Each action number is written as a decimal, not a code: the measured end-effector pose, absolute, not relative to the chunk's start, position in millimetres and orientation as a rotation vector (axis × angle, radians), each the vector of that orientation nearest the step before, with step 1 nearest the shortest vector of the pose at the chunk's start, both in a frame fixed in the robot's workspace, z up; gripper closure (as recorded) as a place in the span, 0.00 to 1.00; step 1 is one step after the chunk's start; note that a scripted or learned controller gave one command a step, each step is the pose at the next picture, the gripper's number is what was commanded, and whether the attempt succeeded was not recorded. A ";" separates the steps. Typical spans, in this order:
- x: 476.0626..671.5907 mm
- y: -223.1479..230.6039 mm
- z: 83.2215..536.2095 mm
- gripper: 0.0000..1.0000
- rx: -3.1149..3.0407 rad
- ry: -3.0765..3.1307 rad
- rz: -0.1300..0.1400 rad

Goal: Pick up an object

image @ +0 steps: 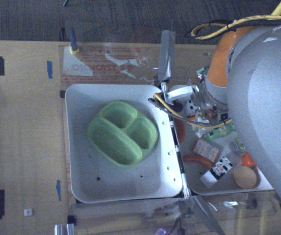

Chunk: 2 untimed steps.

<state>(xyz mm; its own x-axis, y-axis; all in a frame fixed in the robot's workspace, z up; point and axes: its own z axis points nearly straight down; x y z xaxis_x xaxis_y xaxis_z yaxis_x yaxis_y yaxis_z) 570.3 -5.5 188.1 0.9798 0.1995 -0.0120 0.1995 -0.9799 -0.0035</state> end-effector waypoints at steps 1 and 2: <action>581.4 48.9 241.2 1.00 -3.117 -0.398 0.006; 519.5 -8.1 215.3 1.00 -3.123 -0.318 0.016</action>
<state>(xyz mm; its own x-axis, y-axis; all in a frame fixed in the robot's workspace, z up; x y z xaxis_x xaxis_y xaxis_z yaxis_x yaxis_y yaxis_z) 519.5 -8.1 215.3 0.9795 0.2014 -0.0102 0.2013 -0.9795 -0.0030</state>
